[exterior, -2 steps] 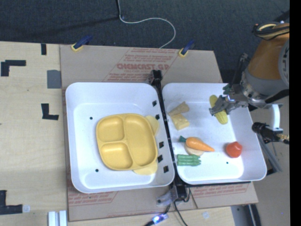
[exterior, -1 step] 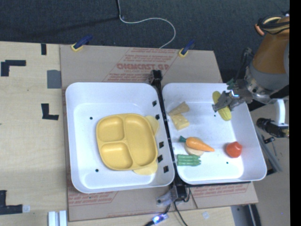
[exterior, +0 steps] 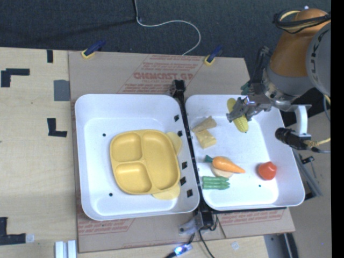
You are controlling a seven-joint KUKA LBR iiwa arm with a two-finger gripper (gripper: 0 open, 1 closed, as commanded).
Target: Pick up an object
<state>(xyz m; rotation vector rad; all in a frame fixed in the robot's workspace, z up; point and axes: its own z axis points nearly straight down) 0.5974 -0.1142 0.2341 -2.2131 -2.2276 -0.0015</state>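
Observation:
In the right bin (exterior: 279, 198), my gripper (exterior: 239, 113) is at the far side with its fingers closed around a yellow corn cob (exterior: 242, 124). The cob's lower end sticks out below the fingers and its greenish top (exterior: 231, 105) shows above them. Also in this bin are two pale cheese-like wedges (exterior: 205, 125) (exterior: 207, 139), an orange carrot (exterior: 228, 165), a green pea pod (exterior: 215, 183) and a red tomato (exterior: 267, 170).
The left bin (exterior: 91, 117) holds a yellow divided plate (exterior: 145, 161). The arm's orange band (exterior: 293, 47) and grey wrist hang over the right bin's far right corner. A black clamp (exterior: 178, 86) sits where the two bins meet.

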